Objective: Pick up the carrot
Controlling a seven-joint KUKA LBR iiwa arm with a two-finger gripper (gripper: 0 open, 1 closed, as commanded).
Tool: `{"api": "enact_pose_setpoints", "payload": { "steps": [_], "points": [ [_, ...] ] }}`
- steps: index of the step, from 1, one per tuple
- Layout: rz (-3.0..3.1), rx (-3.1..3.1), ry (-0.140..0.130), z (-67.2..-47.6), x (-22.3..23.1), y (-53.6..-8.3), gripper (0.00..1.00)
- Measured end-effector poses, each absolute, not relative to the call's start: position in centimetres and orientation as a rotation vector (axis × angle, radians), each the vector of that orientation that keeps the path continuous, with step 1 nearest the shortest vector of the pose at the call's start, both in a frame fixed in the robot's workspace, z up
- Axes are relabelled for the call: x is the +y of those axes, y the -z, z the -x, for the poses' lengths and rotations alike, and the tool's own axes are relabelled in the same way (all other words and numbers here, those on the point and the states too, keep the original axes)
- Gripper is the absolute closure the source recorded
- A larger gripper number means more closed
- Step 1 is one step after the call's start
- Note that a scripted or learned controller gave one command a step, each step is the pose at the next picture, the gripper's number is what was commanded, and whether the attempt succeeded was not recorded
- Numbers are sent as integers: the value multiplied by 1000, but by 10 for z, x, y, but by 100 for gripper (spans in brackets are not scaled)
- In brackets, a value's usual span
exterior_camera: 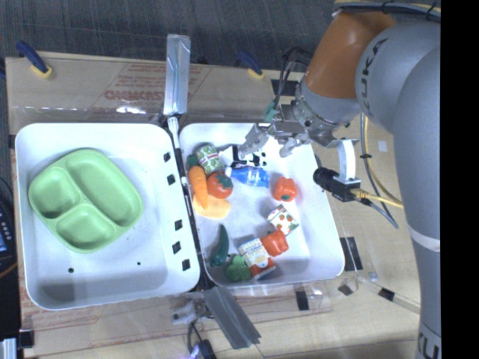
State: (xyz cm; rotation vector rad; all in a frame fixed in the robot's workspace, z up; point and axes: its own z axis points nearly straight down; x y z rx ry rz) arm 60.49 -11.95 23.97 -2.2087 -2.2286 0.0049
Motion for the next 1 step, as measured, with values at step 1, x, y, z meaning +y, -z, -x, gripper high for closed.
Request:
{"api": "enact_pose_setpoints", "payload": {
  "steps": [1],
  "points": [
    [1990,-2426,-5,-598,-63,-191,0]
  ]
}}
